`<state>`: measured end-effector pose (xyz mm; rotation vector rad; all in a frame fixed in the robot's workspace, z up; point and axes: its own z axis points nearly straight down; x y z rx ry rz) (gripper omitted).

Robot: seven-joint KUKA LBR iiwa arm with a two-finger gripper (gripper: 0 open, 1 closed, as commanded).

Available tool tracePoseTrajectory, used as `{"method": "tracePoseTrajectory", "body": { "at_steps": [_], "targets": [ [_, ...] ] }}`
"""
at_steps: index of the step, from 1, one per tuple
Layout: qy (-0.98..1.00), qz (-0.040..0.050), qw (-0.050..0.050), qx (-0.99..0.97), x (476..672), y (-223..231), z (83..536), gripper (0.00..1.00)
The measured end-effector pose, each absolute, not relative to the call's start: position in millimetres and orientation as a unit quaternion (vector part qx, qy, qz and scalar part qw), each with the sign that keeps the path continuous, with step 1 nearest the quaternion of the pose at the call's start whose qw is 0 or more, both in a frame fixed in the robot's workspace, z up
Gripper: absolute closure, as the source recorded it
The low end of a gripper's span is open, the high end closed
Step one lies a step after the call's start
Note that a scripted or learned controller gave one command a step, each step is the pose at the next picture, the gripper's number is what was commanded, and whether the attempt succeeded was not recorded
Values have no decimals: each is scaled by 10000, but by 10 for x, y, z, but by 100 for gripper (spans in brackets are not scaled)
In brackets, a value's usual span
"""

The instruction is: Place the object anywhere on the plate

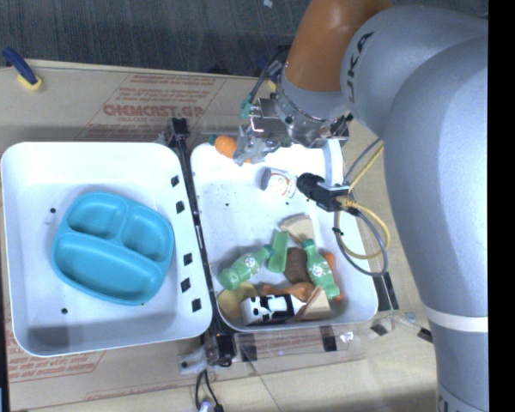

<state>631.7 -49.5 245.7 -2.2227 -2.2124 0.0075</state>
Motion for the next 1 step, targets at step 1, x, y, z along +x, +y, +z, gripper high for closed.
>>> {"method": "tracePoseTrajectory", "body": {
  "at_steps": [1],
  "targets": [
    [-7055, 24, 27, -7087, 6318, -496, 2458, 0]
  ]
}}
